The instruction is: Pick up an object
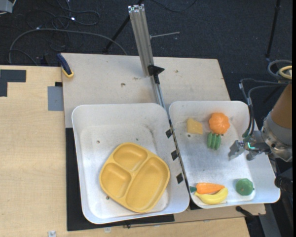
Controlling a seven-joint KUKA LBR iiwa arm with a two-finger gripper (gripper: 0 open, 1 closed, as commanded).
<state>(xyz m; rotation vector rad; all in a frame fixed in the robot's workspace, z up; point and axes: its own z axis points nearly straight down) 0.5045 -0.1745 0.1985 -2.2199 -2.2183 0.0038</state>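
The right bin (187, 162) holds several toy foods. An orange ball-like fruit (219, 123) lies at the back, with a pale yellow wedge (195, 127) to its left and a small green vegetable (214, 141) just in front. At the front lie an orange carrot (209, 187), a yellow banana (213, 197) and a round green piece (244, 186). My gripper (242, 151) hovers over the bin's right side, right of the green vegetable and behind the round green piece. Its fingers stand open with nothing between them.
The left bin (89, 127) holds a yellow divided plate (134, 177). A metal post (142, 38) rises behind the bins. Black clips (173, 154) sit along the divide between the bins. The wooden bench (24, 152) stretches to the left.
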